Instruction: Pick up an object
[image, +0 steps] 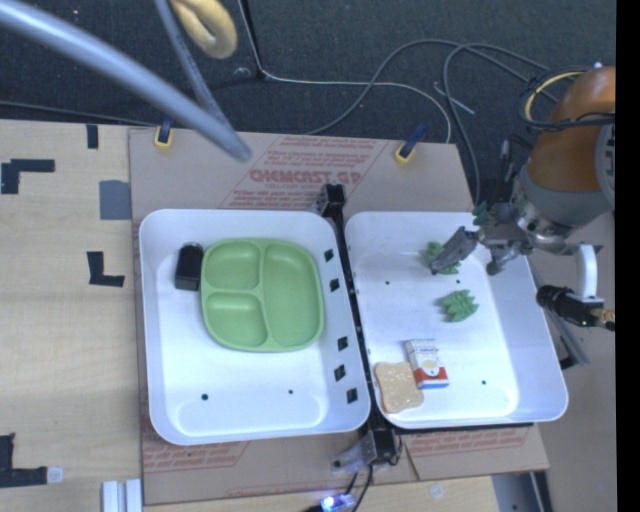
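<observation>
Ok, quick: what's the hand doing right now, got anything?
Hand: open, holding nothing; one finger is beside a green leafy piece in the right bin.

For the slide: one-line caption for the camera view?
KUKA gripper over right bin beside a green broccoli piece; green divided plate in left bin.

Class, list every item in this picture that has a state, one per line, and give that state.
Gripper: open, fingers spread, low over the right bin, holding nothing.
Green plate: flat and right way up in the left bin, its sections bare.
Black block: lying beside the plate's left edge.
Green leafy piece: loose in the right bin.
Small carton: lying flat.
Toast slice: lying flat, beside the carton.
</observation>
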